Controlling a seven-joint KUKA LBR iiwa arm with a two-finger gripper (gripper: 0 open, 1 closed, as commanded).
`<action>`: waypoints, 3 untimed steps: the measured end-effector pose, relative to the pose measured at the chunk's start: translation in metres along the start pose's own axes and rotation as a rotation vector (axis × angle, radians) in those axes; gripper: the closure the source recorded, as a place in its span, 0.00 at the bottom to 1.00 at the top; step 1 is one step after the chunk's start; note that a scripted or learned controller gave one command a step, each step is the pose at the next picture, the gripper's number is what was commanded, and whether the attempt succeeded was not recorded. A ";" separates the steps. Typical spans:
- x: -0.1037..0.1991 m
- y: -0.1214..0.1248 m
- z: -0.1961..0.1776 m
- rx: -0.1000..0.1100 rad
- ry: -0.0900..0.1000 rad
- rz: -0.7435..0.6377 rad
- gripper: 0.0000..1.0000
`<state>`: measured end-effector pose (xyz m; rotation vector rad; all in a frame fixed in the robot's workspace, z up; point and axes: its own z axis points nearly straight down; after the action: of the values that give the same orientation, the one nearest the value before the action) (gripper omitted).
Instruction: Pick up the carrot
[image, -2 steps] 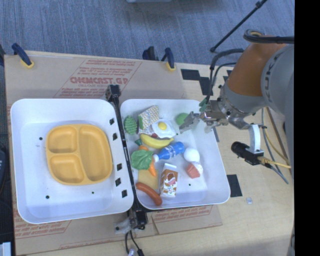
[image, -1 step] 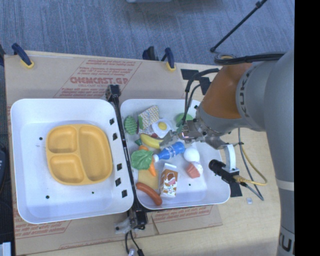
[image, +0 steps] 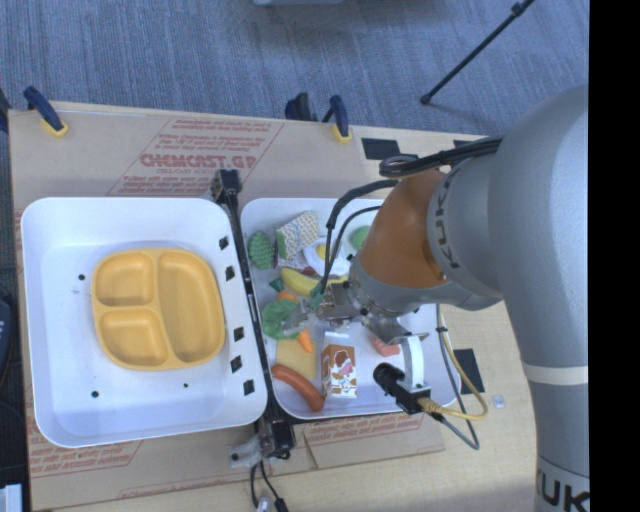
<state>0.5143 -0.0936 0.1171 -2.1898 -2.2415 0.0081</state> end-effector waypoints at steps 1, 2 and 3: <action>0.000 0.000 -0.008 0.005 0.000 -0.005 1.00; 0.000 0.000 -0.008 0.004 0.000 -0.005 0.00; -0.003 0.045 0.026 -0.004 -0.001 -0.094 0.00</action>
<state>0.5595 -0.0950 0.0902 -2.0841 -2.3444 0.0035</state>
